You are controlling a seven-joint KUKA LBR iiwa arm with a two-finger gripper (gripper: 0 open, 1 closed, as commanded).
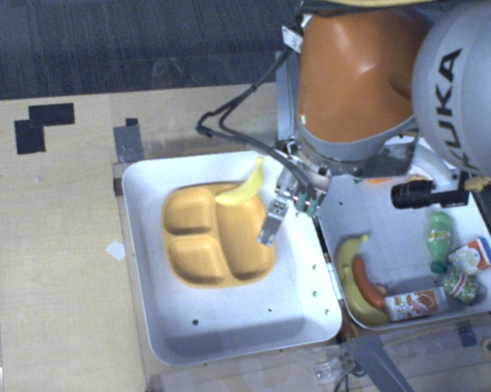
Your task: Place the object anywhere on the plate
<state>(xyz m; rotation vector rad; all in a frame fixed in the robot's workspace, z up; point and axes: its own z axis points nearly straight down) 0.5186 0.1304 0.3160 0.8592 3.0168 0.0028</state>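
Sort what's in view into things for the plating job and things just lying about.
For the job:
plate, in the left bin
banana on the plate's top right edge
gripper over the plate

Lying about, in the right bin:
second banana
sausage
green bottle
cartons

Second banana, sausage, green bottle, right bin.

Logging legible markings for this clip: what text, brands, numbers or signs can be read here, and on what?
"KUKA", black letters running down the grey arm.
Carton in the right bin: printed label, too small to read.
Small carton and green bottle beside it: print too blurred to read.
Nothing else legible.
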